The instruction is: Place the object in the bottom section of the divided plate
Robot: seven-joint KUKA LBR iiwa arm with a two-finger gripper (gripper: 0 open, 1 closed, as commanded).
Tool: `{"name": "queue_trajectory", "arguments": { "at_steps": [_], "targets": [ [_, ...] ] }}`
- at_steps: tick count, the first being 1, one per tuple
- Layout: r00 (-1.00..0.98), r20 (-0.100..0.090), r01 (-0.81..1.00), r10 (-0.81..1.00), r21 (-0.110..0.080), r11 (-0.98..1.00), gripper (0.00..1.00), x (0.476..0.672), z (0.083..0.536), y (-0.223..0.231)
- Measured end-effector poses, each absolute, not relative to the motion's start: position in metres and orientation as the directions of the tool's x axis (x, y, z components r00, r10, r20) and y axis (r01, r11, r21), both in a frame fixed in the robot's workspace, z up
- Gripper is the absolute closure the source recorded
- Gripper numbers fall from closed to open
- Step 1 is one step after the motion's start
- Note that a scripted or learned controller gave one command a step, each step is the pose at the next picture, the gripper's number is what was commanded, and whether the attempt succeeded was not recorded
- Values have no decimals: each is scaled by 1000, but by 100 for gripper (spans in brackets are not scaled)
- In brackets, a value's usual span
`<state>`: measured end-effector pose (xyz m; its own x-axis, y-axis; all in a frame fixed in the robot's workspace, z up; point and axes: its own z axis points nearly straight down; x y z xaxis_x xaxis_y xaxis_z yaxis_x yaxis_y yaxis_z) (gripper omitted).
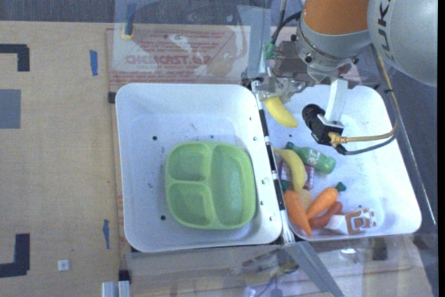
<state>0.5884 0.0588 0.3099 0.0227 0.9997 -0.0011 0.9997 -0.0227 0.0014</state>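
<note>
A green divided plate (208,184) lies in the left bin (139,115), with nothing in its three sections. My gripper (272,91) hangs over the rim between the two bins, at the top left corner of the right bin (396,170). A small yellow banana (281,112) hangs from its fingertips, its upper end pinched between them. The gripper is shut on it. The banana sits up and to the right of the plate, apart from it.
The right bin holds a second banana (295,167), a green bottle (318,158), two carrots (297,212) and a white and orange carton (354,220). A black cable plug (320,123) hangs beside the wrist.
</note>
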Motion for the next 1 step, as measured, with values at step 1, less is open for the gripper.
{"name": "queue_trajectory", "arguments": {
  "at_steps": [1],
  "targets": [
    [-49, 0, 999, 999, -2, 49, 100, 577, 248, 31]
  ]
}}
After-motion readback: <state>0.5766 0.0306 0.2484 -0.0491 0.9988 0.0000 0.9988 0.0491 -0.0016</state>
